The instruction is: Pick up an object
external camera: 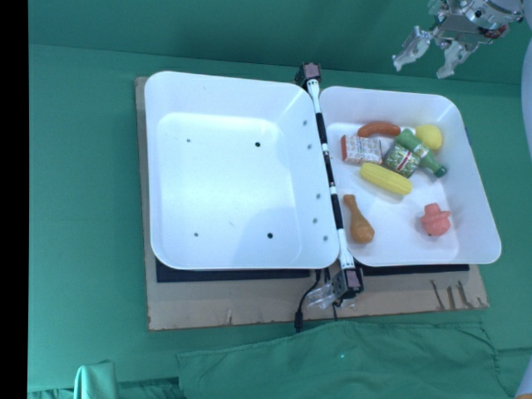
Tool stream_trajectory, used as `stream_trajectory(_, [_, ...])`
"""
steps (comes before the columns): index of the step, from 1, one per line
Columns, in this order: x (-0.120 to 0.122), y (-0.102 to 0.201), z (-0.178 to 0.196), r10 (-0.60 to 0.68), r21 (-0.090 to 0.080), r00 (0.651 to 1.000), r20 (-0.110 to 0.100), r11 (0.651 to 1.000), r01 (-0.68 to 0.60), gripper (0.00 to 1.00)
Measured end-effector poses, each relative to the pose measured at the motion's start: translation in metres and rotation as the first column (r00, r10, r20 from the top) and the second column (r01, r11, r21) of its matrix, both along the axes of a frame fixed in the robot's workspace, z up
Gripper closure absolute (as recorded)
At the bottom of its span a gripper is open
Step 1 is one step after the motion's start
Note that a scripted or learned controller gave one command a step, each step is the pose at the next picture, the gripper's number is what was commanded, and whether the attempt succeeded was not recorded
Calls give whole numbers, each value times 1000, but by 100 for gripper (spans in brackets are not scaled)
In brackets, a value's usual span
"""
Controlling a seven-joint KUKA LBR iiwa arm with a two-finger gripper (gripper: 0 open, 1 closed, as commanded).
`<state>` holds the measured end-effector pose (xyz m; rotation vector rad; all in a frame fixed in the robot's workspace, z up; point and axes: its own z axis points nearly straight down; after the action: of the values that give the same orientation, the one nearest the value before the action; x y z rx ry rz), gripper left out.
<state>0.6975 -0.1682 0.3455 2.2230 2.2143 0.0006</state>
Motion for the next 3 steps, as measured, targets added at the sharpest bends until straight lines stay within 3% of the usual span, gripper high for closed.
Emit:
stream_trajectory(1, [0, 0, 0, 0, 0, 1000, 0, 1000, 0, 0])
stream_trajectory(2, [5, 5, -56, 2, 1, 1000, -5, 1000, -2, 0])
stream_trajectory(3, [12, 4, -80, 1, -4, 1000, 12, 1000, -1, 0])
